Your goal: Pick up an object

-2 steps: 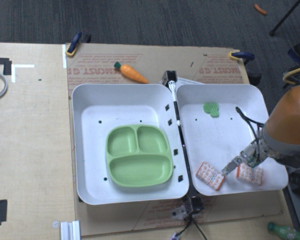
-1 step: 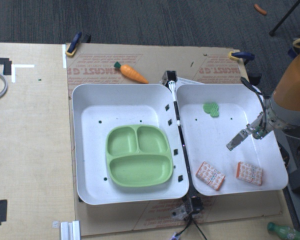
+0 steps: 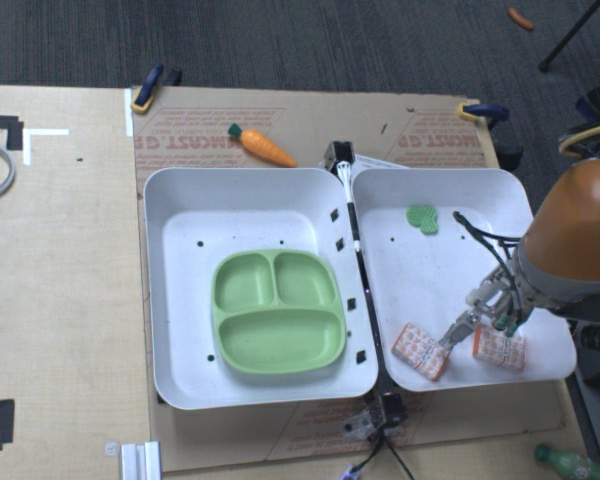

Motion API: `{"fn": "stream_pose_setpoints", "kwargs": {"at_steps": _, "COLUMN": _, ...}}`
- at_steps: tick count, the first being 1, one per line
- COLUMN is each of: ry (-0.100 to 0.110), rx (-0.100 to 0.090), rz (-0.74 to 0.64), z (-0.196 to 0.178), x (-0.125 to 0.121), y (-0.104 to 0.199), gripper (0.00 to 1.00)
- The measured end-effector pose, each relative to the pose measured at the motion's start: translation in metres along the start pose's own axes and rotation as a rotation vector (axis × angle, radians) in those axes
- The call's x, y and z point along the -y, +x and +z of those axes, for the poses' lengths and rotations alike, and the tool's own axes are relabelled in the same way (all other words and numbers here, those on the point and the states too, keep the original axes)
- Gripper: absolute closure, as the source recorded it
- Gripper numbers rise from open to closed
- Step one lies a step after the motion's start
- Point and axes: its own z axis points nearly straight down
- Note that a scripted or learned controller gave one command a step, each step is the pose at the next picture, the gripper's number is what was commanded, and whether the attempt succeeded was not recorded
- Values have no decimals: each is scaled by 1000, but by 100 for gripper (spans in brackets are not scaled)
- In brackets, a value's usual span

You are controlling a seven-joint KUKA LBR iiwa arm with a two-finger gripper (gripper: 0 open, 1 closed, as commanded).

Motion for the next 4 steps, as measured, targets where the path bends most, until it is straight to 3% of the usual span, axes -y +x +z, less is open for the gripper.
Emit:
{"fn": "stream_pose_setpoints", "kwargs": {"at_steps": 1, "ry": -1, "rx": 1, "rz": -229, "z": 19, "x": -52, "y": -54, "gripper": 0}}
{"fn": "stream_pose_setpoints", "kwargs": {"at_steps": 2, "ry": -2, "rx": 3, "rz": -543, "z": 19, "x": -100, "y": -88, "gripper": 0}}
{"fn": "stream_pose_setpoints", "kwargs": {"at_steps": 3, "ry": -2, "rx": 4, "rz": -681, "z": 19, "x": -133, "y": -103, "gripper": 0}}
{"fn": "stream_pose_setpoints", "kwargs": {"at_steps": 4, "ry": -1, "rx": 0, "rz": -571, "z": 20, "x": -97, "y": -24, "gripper": 0}}
